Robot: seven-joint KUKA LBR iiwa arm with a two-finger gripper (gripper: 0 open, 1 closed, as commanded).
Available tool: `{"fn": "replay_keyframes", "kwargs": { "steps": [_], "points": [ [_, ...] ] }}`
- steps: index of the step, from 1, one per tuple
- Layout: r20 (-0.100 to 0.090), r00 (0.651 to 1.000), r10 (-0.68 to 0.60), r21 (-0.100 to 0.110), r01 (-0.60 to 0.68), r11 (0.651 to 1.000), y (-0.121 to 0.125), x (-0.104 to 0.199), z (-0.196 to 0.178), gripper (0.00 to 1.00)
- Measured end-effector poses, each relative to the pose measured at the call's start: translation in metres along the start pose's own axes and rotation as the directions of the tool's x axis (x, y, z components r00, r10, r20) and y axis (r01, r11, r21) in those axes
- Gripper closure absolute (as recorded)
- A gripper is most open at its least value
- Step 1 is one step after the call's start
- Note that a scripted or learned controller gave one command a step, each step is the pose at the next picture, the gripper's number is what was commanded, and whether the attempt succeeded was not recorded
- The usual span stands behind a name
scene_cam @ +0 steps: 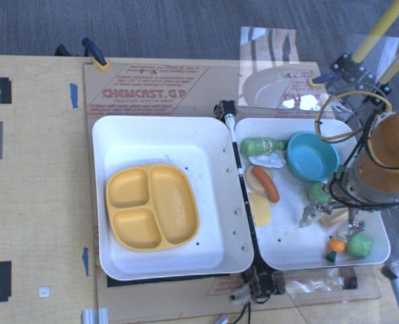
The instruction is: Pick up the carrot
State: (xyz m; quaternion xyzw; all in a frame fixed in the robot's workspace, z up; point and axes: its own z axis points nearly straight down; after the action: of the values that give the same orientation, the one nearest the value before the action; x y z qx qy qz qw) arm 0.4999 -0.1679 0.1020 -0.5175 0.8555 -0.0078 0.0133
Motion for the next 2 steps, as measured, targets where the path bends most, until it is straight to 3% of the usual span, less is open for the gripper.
{"fn": "replay_keyframes", "kwargs": {
  "steps": [1,2],
  "points": [
    [0.019,0.950,0.312,0.003,-0.312,0.950,-0.0139,0.0271,-0.0020,0.00],
    [0.011,0.959,0.282,0.007,-0.282,0.959,-0.0222,0.0362,-0.0026,0.00]
  ]
}}
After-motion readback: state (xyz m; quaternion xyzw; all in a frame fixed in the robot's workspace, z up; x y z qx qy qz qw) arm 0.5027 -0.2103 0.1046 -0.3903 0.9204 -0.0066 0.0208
